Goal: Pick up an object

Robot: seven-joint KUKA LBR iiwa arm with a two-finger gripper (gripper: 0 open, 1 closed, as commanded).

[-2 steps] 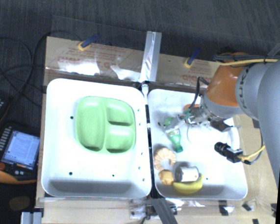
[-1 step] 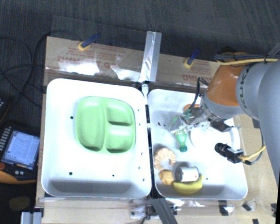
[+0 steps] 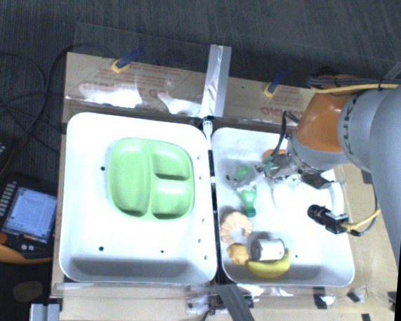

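Reaching in from the right side, the grey arm (image 3: 376, 131) with its orange band (image 3: 321, 125) bends down into the right bin (image 3: 331, 268), and its hand (image 3: 279, 167) is low over the upper part of that bin, near the back wall. I cannot tell if the hand is released or clenched, because the wrist covers most of it and the details are too small. Just beside the hand, on its left, there is a small green object (image 3: 242, 174), and a little below it stands a green bottle-like thing (image 3: 249, 199) with a darker tip; both lie near the wall between the two bins. A small orange piece (image 3: 269, 156) is visible close to the hand at its upper side, but I cannot say whether it touches the hand. In the lower part of the same bin several things are grouped together: a pale, ribbed round thing (image 3: 236, 225), a small brownish ball (image 3: 237, 251) below it, a grey-white can (image 3: 268, 249) lying on its side, and a yellow banana (image 3: 269, 269) that curves under the can and touches it. A black part with a cable (image 3: 327, 218) hangs from the arm above the middle of the right bin. The left bin (image 3: 79, 250) holds a light green tray (image 3: 151, 177) with compartments, lying flat. Both bins stand side by side on the bench (image 3: 376, 279).
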